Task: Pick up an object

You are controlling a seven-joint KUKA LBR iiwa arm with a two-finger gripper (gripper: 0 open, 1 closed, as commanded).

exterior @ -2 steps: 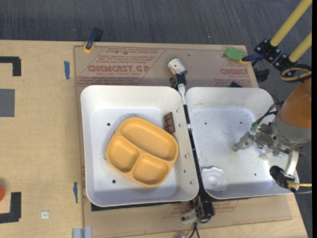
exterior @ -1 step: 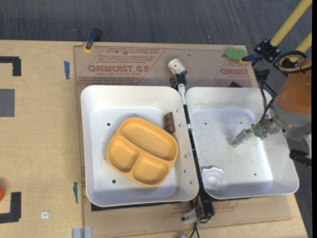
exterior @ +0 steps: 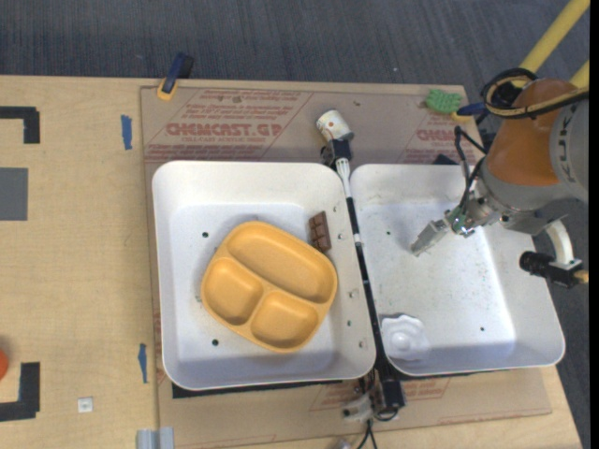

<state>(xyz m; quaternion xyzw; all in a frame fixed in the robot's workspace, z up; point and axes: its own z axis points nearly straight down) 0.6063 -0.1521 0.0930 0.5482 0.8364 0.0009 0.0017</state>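
The grey arm with its orange band is reaching in from three o'clock, and its pincer [exterior: 429,238] is hanging low over the right bin [exterior: 524,344], toward that bin's upper middle. Whether the pincer is apart or together cannot be told at this size, and nothing is showing in it, so the pick is judged as not yet made. The candidates for lifting are lying elsewhere: a small white object [exterior: 404,334] is sitting at the right bin's seven o'clock corner, well apart from the pincer, while the left bin [exterior: 178,251] is holding a yellow divided plate [exterior: 270,284] across its middle, with a small brown block [exterior: 319,231] just beside the plate at its one o'clock edge. The bin floor under the pincer is looking bare, so a closure there would likely be catching nothing. What is remaining, by this reading, is the whole of the task: travelling to an object, closing on it, and lifting it clear of the bench [exterior: 75,251].
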